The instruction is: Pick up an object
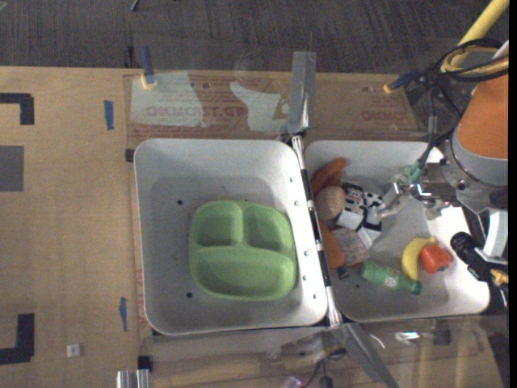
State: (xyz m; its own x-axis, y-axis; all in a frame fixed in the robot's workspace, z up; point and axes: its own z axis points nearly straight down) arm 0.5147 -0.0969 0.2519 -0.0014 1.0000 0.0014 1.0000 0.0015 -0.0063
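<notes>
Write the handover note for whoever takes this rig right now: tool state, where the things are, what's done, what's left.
Tool: low over the right bin, near its upper middle, close to the black-and-white toy. Nothing is seen held.
Right bin: orange carrot-like piece, brown round item, green bottle, yellow banana touching a red-orange item.
Left bin: green divided plate, lying flat.
Done: arm reached into the right bin.
Left: grasp one object and lift it clear.

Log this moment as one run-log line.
arm: over right bin | gripper: above toy pile | green tray: left bin | pick: not done
</notes>
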